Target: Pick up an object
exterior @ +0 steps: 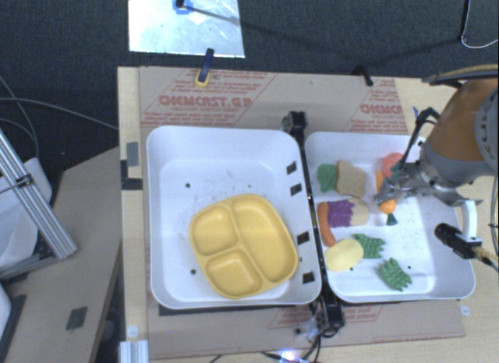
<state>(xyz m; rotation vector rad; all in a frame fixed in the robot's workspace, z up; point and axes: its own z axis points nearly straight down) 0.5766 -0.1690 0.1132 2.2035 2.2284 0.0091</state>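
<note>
The right bin (444, 276) holds several toy foods: a tan bread slice (352, 179), a green leaf (327, 175), a purple piece (341, 212), an orange-red carrot (324, 225), a yellow lemon (344, 255), two green leafy pieces (369, 244) (394, 273) and an orange piece (390, 165). My gripper (387, 196) hangs low over the bin's upper right part, just above a small orange and green item (388, 209). The arm hides part of that corner.
The left bin (168, 167) carries a yellow three-compartment tray (243, 243). A black divider (306, 190) runs between the bins. A metal frame (35, 213) stands at the far left, and a shiny plate (185, 11) lies on the floor beyond the bench.
</note>
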